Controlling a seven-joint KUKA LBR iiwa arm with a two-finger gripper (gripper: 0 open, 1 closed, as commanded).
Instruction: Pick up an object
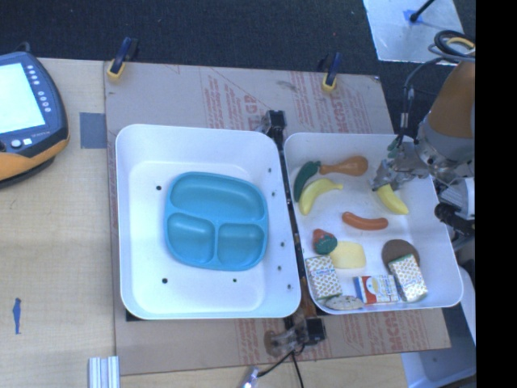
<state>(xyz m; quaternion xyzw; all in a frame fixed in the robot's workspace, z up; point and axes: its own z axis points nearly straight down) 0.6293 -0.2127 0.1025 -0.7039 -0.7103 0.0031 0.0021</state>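
My gripper (393,176) hangs low in the right bin (449,253), near its far right corner. Just below it and partly covered by it lies a yellow wedge (395,201); I cannot see whether the two touch. Other toy foods lie in this bin: a tan drumstick (346,166), a yellow banana (318,194) beside a green pod (304,176), an orange sausage (365,221), a red and teal piece (324,242), a pale yellow block (348,255) and a brown cookie (397,250).
Small printed cartons (323,280) (374,288) (410,278) line the right bin's near edge. The left bin (141,285) holds a blue divided plate (216,219). A tablet-like pendant (24,107) sits at the far left of the bench.
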